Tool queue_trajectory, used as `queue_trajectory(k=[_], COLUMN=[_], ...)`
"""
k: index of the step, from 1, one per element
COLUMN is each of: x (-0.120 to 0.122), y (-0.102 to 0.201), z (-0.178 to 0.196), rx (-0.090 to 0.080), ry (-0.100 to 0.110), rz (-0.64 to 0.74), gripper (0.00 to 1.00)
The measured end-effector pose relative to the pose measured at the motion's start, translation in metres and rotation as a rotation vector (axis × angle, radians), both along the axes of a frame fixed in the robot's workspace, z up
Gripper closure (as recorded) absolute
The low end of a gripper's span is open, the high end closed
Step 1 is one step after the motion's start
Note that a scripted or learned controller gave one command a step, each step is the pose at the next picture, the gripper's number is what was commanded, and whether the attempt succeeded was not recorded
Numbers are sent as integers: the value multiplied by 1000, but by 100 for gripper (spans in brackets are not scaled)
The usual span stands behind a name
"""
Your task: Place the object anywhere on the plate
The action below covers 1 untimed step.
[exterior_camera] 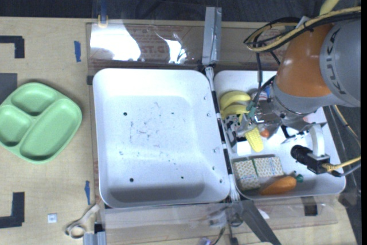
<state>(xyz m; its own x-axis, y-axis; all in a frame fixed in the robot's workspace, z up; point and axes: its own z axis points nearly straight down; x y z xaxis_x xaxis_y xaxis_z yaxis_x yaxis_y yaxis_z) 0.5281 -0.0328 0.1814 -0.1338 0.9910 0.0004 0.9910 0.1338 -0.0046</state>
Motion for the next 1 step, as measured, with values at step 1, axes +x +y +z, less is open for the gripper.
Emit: queue_trajectory(k=[1], x=[-40], y=[52], z=[0], rx=[1], ry=[2], rz=[174], gripper=[100])
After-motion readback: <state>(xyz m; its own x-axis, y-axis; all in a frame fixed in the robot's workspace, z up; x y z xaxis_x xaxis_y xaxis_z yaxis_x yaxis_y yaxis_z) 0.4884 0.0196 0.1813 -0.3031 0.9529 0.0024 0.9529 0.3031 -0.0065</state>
